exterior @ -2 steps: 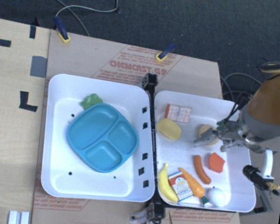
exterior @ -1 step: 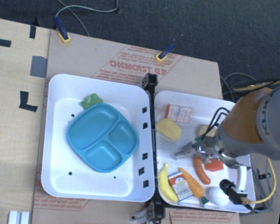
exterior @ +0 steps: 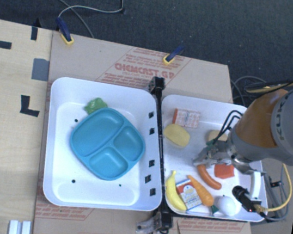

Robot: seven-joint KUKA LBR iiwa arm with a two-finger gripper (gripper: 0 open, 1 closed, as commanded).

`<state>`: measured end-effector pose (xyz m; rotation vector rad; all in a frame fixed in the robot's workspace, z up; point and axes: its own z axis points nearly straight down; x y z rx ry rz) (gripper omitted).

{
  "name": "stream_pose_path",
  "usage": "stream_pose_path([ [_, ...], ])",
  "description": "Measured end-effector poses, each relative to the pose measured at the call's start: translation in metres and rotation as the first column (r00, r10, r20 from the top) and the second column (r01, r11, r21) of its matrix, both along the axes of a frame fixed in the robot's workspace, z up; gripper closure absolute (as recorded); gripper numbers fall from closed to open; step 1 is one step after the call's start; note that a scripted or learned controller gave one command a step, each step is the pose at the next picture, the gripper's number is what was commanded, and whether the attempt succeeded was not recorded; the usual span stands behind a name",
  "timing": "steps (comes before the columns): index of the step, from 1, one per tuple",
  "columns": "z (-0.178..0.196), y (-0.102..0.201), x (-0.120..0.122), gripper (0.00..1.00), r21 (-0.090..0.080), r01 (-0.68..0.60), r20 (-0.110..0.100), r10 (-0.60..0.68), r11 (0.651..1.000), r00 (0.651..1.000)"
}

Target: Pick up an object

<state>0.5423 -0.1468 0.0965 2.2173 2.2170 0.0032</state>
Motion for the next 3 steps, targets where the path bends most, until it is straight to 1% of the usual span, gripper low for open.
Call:
stream_pose_path([
  [1,0.088,0.073,-0.001,1.00,0.004,-0.003,-0.005,0.003,1.000,1.000],
  [2,0.088,0.073,-0.002,0.00,0.004,-0.002,-0.007,0.002,1.000,1.000],
  [3,-0.011,0.052,-0.003,0.00,0.003,-0.001,-0.004,0.001,1.000,1.000],
])
